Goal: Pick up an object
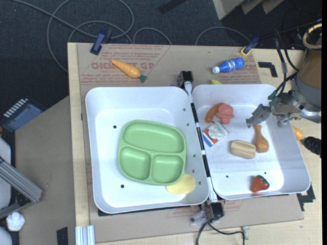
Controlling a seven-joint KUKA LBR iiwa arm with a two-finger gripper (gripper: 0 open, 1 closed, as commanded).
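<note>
Open white floor surrounds the gripper [263, 114] over the right bin [291, 175].

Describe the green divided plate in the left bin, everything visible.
The green plate is pale green, plastic-looking, a rounded rectangle with a raised rim and three compartments: one long across the far side, two smaller on the near side. It lies flat in the left bin, slightly turned. A yellow piece touches its near right corner.
</note>
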